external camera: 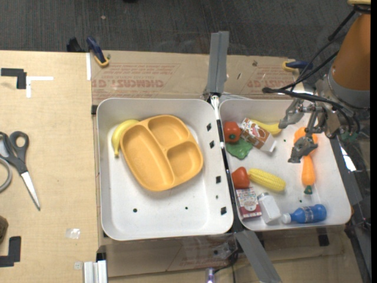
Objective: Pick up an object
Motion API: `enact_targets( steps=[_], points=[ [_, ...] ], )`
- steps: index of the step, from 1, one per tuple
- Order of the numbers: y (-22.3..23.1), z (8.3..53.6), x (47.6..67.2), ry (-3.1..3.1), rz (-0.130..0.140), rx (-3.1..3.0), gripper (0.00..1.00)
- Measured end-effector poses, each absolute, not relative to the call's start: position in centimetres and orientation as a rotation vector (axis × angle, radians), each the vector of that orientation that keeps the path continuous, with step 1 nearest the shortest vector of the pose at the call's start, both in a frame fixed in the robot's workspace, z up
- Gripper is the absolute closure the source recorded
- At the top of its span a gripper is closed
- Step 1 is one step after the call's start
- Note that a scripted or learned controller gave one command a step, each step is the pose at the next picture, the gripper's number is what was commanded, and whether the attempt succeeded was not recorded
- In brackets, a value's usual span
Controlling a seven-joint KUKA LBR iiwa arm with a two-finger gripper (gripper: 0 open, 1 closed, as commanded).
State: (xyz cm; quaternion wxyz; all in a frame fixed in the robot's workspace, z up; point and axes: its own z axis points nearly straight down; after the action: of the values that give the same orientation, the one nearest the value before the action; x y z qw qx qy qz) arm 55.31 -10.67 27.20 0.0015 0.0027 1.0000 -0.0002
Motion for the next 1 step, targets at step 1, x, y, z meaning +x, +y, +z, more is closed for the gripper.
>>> enact_targets(
  steps=[1],
  points=[
    [-14.93,11.03,57.4,3.119,-0.005,0.144,0.0]
  ],
)
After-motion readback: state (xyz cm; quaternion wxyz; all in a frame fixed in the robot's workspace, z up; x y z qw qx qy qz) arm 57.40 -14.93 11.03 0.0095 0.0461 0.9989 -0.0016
